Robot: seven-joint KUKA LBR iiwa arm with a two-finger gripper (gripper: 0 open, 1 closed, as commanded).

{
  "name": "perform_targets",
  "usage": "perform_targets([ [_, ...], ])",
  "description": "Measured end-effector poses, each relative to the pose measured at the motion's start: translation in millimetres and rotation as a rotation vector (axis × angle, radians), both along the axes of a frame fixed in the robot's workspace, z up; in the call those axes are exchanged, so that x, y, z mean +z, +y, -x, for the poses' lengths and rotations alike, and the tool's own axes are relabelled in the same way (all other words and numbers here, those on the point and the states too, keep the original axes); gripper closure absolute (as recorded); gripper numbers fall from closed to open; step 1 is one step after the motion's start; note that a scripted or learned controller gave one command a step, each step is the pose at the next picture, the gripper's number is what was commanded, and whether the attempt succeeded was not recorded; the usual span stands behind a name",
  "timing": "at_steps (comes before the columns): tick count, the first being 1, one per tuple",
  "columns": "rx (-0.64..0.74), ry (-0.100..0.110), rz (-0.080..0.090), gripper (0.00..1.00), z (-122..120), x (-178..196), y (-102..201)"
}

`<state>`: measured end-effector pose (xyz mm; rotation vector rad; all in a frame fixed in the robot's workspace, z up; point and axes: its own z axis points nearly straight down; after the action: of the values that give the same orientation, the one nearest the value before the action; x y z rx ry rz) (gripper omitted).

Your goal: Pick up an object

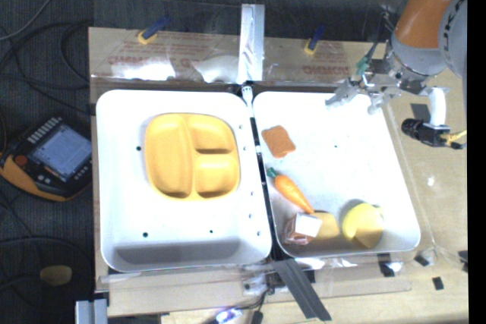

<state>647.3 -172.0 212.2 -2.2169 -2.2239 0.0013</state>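
The arm (429, 11) enters from the right, its orange band above the wrist sitting over the upper right corner of the right bin (380, 163). The gripper (354, 92) is positioned at the far rim of that bin, near its upper right corner. Its two fingers are spread apart, and nothing lies between them.

The right bin contains four items. An orange-brown flat piece (278, 140) lies near the divider between the bins, in the upper left part of the bin. A toy carrot (290, 192) lies below it, angled with its green top toward the divider. At the near edge, a small white and red block (305, 228) rests against a pale yellow item (328, 224). Just beside these, toward the right, sits a yellow rounded fruit (362, 222). All four are well apart from the gripper.

The left bin (121, 163) holds a yellow compartment tray (191, 155), placed near its centre.

Both bins rest on the tabletop (444, 186). A handheld controller (47, 157) lies on the floor to the left of the tabletop.
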Motion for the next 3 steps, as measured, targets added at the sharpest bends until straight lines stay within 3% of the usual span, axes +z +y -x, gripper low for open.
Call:
perform_targets([
  [1, 0.065, 0.001, 0.002, 0.0, 13, -52, 57],
  [2, 0.146, 0.001, 0.001, 0.0, 45, -29, 118],
  [3, 0.189, -0.012, 0.004, 0.0, 86, -123, 63],
])
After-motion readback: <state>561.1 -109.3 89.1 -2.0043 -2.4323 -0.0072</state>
